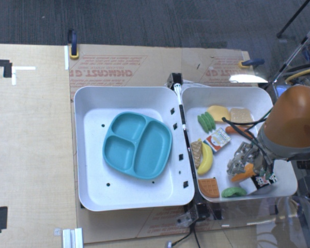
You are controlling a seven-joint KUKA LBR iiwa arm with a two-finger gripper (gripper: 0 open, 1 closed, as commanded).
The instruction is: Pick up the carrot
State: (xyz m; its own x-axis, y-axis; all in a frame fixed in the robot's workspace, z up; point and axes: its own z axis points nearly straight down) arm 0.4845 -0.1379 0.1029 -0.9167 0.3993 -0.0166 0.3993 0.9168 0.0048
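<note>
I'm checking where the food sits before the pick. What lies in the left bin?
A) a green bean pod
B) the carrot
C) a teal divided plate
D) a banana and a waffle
C: the teal divided plate lies in the left bin, while the banana, the waffle and the orange carrot by the hand are all in the right bin.

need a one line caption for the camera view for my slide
Gripper low in the right bin over the carrot, banana nearby; teal divided plate in the left bin.
</note>
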